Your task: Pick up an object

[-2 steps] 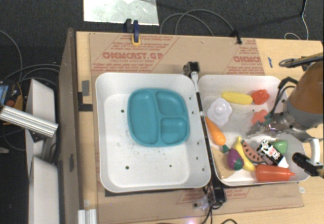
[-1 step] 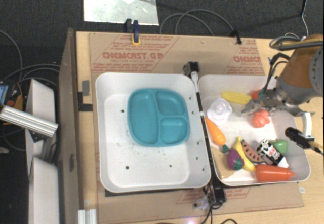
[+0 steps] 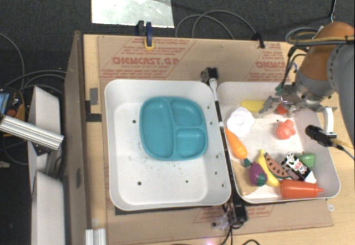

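Camera view: hand (image 3: 281, 102) hovers over right bin (image 3: 331, 184) near strawberry (image 3: 285, 129).

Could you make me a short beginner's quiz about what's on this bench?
1. True or false: the teal divided plate lies in the left bin.
2. Which toy lies nearest the front right corner of the right bin? A) the orange bottle B) the toy carrot C) the yellow piece
3. Fill in: the gripper hovers over the ___ part of the right bin, near its back wall.

Key: 1 true; 2 A; 3 rear.
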Motion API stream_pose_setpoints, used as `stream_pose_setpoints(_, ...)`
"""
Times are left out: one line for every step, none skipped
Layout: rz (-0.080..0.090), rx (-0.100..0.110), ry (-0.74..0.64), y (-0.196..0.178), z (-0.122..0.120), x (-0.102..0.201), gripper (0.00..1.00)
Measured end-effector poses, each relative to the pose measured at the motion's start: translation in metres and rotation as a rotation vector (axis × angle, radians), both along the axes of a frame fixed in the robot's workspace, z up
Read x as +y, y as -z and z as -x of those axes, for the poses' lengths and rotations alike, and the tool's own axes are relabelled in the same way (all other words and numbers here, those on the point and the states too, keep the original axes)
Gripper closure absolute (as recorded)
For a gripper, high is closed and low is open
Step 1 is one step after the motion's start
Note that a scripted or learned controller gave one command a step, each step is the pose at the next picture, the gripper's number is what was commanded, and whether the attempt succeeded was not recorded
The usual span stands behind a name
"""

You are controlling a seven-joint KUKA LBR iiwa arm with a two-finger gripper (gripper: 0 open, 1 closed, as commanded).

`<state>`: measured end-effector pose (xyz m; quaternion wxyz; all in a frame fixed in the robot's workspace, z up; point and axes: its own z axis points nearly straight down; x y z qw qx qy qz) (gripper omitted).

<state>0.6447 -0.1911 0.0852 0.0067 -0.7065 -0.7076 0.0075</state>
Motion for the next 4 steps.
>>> stream_pose_setpoints(0.0,-0.022,0.002,-0.042,0.044,-0.005,0.0)
stream_pose_setpoints(-0.003,-0.019,-0.003,-0.018,0.065,0.027,0.0)
stream_pose_setpoints(0.0,-0.025,-0.004,-0.031,0.063,0.025,1.0)
stream_pose_setpoints(-0.005,-0.028,-0.013,-0.104,0.066,0.125,1.0)
